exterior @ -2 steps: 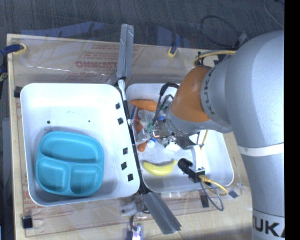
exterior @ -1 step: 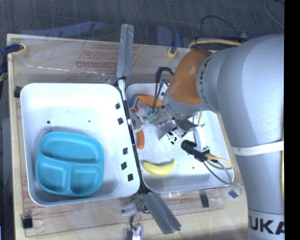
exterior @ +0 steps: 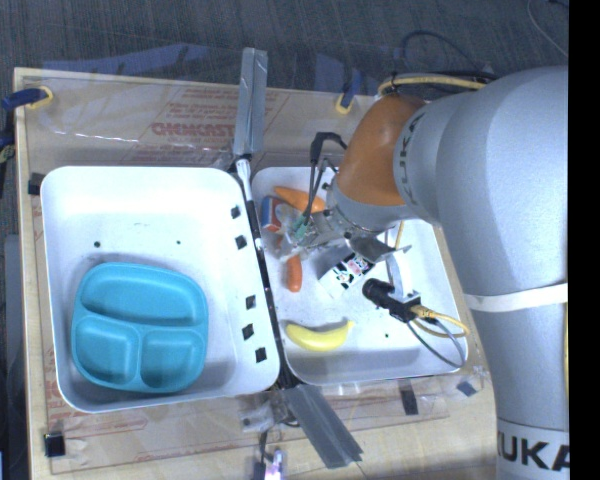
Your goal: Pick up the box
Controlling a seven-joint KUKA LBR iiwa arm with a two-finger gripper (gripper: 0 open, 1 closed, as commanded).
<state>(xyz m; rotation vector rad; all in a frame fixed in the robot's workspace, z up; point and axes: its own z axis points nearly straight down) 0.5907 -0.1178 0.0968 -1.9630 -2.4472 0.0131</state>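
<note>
Right bin (exterior: 435, 353): banana (exterior: 318, 335) lower centre, carrot (exterior: 294, 273) above it. Gripper (exterior: 332, 258) over bin middle; grip state cannot be told. Left bin (exterior: 130, 200): blue divided tray (exterior: 140, 325).

- The arm (exterior: 500, 198) is a thick, smooth tube of light grey with a soft shine.
- A thin white seam (exterior: 515, 298) runs across the arm where two grey parts join.
- Near the bottom of the arm, large dark letters (exterior: 532, 453) spell part of the name "KUKA".
- Above the wrist sits a rounded orange band (exterior: 378, 153), glossy like the grey shell.
- Under the band the wrist part (exterior: 365, 213) is grey and narrower.
- Black cables (exterior: 325, 158) loop beside the orange band, and one more black cable (exterior: 430, 43) curves over the top of it.
- A yellow cable (exterior: 435, 83) lies along the upper edge of the band.
- A small black part (exterior: 390, 298) with a yellow wire (exterior: 445, 323) hangs below the wrist.
</note>
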